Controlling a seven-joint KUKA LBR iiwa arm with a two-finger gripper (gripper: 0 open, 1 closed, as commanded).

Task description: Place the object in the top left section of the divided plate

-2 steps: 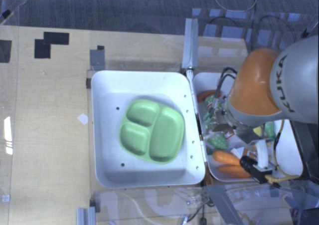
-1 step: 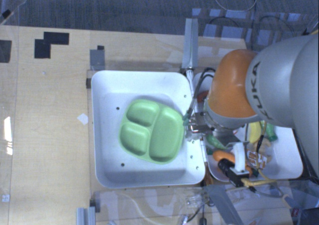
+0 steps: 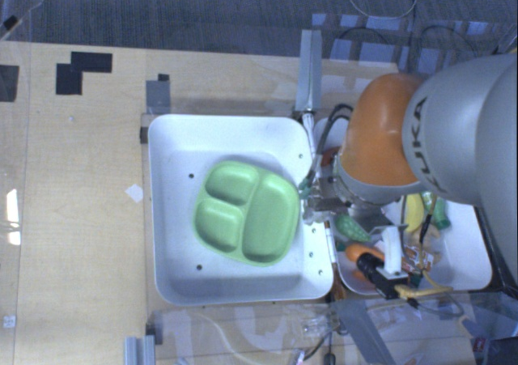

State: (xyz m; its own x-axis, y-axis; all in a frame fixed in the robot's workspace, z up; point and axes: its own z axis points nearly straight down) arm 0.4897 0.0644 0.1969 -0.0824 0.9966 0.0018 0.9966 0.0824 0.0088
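A light green divided plate [image 3: 247,211] lies in the left bin [image 3: 174,274], slightly tilted. It has two small sections on its left and one large section on its right. My gripper [image 3: 346,218] hangs low over the left part of the right bin [image 3: 473,274], mostly hidden under the arm's orange band and grey wrist. Close beside it lie a dark green object [image 3: 353,228] and an orange object [image 3: 358,252]. I cannot tell whether either one is touched.
A yellow object [image 3: 413,211] and a small green one [image 3: 439,214] lie further right in the right bin, partly behind the arm. The wall between the two bins [image 3: 317,234] runs just left of the gripper. Metal brackets stand at the bin corners.
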